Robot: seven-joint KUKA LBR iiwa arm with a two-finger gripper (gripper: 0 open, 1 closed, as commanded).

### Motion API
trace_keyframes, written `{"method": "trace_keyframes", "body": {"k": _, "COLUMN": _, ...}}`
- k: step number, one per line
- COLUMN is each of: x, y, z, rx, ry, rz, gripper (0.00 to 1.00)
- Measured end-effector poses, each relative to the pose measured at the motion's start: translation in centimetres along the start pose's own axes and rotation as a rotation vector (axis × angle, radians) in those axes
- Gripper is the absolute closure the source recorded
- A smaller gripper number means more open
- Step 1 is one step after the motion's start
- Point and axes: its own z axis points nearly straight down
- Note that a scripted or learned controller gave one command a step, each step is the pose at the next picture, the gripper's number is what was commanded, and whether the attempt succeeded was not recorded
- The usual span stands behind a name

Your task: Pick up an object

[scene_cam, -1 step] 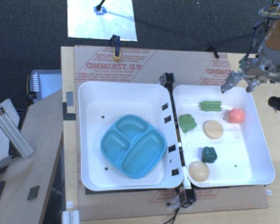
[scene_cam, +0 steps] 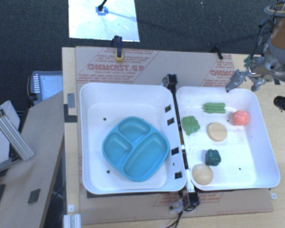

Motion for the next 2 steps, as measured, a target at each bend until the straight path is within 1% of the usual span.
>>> {"method": "trace_keyframes", "body": {"k": 1, "x": -0.8, "y": 0.6, "z": 5.0, "rx": 0.002, "ry": 0.0, "rz": 0.002, "gripper": 0.0}}
{"method": "trace_keyframes", "body": {"k": 2, "x": -0.2, "y": 1.4, "z": 10.2, "rx": 0.002, "ry": 0.0, "rz": -0.002, "gripper": 0.0}}
